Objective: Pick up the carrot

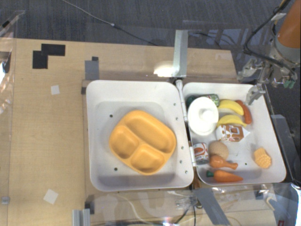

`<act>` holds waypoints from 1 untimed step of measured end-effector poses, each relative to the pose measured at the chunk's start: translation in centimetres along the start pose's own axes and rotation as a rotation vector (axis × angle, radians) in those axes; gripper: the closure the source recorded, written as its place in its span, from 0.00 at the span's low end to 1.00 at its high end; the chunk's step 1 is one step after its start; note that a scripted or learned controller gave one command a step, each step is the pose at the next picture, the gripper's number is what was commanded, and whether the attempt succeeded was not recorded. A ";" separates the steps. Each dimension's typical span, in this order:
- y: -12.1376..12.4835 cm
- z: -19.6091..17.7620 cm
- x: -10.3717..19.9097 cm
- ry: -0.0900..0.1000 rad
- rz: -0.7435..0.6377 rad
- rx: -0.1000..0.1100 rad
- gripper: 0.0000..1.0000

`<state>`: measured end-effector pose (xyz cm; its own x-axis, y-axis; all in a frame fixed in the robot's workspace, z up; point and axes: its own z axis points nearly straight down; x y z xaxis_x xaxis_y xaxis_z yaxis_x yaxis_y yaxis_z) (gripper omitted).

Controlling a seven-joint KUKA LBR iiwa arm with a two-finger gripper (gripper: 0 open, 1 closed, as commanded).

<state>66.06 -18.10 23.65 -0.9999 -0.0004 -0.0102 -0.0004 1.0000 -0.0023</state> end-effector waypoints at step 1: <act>-2.2 12.1 2.8 -0.008 0.007 0.002 0.00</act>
